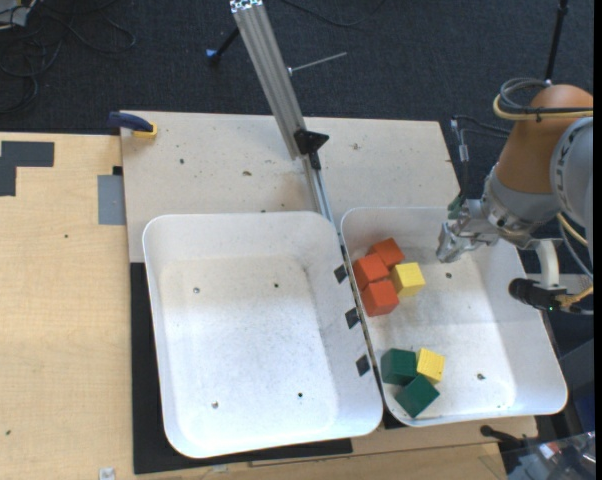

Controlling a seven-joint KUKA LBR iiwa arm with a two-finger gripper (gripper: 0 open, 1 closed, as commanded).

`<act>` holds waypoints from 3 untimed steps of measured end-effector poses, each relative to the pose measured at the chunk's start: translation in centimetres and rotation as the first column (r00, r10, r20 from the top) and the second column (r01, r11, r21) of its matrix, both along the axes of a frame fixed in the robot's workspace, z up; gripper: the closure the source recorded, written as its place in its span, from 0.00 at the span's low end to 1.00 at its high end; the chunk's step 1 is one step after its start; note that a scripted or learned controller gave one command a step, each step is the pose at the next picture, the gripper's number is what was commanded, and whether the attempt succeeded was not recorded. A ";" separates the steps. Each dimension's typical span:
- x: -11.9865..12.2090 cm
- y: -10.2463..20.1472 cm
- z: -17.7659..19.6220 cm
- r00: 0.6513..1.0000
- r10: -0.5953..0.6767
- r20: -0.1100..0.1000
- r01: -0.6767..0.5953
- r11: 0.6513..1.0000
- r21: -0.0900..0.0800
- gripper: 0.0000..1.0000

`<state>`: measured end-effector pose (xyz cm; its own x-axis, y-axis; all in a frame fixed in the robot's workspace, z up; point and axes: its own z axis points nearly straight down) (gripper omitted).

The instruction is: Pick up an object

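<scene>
The right bin [501,368] holds two clusters of blocks. Near its left wall sit three orange blocks [378,275] with a yellow block [409,278] touching them on the right. Closer to the front edge lie two green blocks [408,380] and a second yellow block [431,364]. My gripper [451,248] hangs over the bin's back right part, to the right of the orange cluster and apart from it. No block is touching the gripper.
The left bin [241,328] stands beside the right one, with black clips along the shared wall [349,318]. A slanted aluminium bar [276,78] rises from behind the bins. A blue clamp [131,123] sits at the bench's back left corner.
</scene>
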<state>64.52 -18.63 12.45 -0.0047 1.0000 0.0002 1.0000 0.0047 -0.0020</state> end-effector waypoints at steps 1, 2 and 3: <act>-0.5 0.0 4.4 1.000 -0.005 0.004 0.005 1.000 -0.001 1.00; -0.9 0.0 10.7 1.000 -0.002 0.007 0.002 1.000 -0.002 1.00; -0.8 -0.1 12.8 1.000 0.001 0.003 -0.001 1.000 0.000 1.00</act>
